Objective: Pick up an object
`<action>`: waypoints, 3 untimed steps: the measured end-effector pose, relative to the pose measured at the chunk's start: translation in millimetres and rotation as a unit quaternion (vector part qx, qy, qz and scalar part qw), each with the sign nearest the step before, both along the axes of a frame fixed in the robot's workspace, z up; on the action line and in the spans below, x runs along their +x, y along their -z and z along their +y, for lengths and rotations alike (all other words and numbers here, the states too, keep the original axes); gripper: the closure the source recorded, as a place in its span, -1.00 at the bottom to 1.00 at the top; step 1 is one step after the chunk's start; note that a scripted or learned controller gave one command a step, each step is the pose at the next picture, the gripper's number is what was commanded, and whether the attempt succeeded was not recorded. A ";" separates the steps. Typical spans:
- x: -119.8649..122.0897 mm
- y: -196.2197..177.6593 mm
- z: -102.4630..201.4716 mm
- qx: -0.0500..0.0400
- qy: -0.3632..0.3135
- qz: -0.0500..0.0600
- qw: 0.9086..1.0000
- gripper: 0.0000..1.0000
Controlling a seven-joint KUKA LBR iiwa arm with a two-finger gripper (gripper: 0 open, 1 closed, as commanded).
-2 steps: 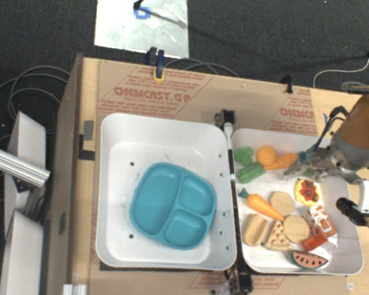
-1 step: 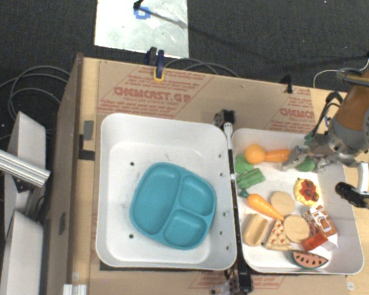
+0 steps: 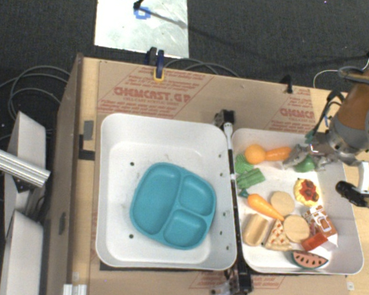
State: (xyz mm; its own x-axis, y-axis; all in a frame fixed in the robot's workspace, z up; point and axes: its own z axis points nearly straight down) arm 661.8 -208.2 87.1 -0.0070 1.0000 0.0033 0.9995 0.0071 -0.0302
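Two white bins sat side by side on the bench in front of you. Your right bin (image 3: pixel 349 257) carried the toy food: two carrots, one (image 3: pixel 267 154) near the far wall and one (image 3: pixel 264 206) nearer the middle, one green leafy piece (image 3: pixel 249 178) by the left wall, one small green piece (image 3: pixel 305 163) at the far side, one small pizza (image 3: pixel 307 192), one round cookie (image 3: pixel 282 202), one bread roll (image 3: pixel 254 229), one cracker wedge (image 3: pixel 277 239), one tan disc (image 3: pixel 296 228), one red piece (image 3: pixel 314 240), one small red and white packet (image 3: pixel 321 219) and one watermelon slice (image 3: pixel 305 259) at the near wall. Your left bin (image 3: pixel 117 143) held one blue divided plate (image 3: pixel 173 204).

Both bins rested on a brown cardboard sheet (image 3: pixel 196 93) over the wooden bench, with dark carpet, loose cables and one shiny square sheet (image 3: pixel 143 15) beyond it.

Your gripper (image 3: pixel 308 155) hung over the far end of the right bin, right at the small green piece and just beside the thin end of the far carrot. You could not tell from this angle whether it was parted, closed, or clamped on anything.
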 end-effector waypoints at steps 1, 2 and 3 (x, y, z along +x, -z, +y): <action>3.7 3.2 -0.7 -0.003 0.001 -0.008 1.000 -1.00; 3.7 3.3 -0.8 -0.003 0.001 -0.008 1.000 -1.00; 3.7 3.3 -0.9 -0.003 0.001 -0.008 1.000 -1.00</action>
